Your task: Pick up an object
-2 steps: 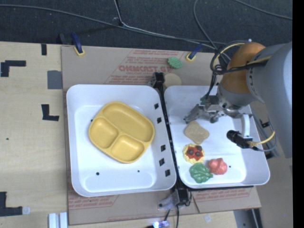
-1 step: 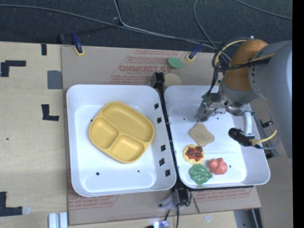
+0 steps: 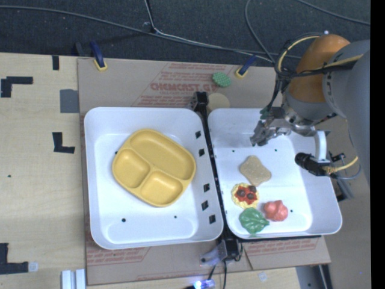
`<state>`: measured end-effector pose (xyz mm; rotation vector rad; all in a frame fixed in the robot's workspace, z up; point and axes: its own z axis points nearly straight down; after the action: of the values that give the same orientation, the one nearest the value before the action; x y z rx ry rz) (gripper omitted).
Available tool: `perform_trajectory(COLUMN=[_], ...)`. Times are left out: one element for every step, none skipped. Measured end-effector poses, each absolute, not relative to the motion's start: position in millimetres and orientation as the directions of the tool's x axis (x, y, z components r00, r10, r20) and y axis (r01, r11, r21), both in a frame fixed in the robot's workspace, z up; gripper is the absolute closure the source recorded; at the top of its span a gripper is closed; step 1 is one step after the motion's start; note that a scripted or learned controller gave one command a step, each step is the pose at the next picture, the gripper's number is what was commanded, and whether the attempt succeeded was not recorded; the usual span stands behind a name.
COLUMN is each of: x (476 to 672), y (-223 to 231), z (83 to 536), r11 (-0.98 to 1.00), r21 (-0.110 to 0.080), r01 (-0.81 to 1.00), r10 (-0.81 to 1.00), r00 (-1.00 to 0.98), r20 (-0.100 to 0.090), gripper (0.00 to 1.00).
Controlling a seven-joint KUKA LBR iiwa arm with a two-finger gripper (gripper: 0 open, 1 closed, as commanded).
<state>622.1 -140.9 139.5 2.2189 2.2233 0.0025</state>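
Note:
The right bin [image 3: 228, 125] holds a tan slice of toy bread [image 3: 255, 171], a small pizza piece with red toppings [image 3: 245, 194], a green leafy toy [image 3: 253, 220] and a red strawberry-like toy [image 3: 276, 210]. My gripper [image 3: 260, 138] hangs over the bin's upper middle, up and slightly right of the bread, with its dark fingers pointing down-left. Nothing shows between the fingers. The arm's orange band [image 3: 316, 65] sits above the bin's far right corner.
The left bin [image 3: 99, 128] carries a yellow divided tray [image 3: 154, 167]. A green textured piece [image 3: 221, 79] lies on the cardboard behind the bins. A black divider [image 3: 207, 155] runs between the bins. Cables cross the dark floor at the top.

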Motion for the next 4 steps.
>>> perform_trajectory(x=[626.5,626.9,602.0,576.3], y=[-147.3,-146.6,-92.6,-51.6], z=[198.9,214.4,208.1,219.6], r11=[0.002,0.002,0.004,0.004], r21=[0.003,0.0,-0.003,-0.002], r01=[1.0,1.0,1.0,1.0], r10=[1.0,1.0,1.0,1.0], r00=[-0.002,-0.002,-0.004,-0.004], r20=[-0.001,0.0,0.0,0.001], gripper=[1.0,1.0,1.0,1.0])
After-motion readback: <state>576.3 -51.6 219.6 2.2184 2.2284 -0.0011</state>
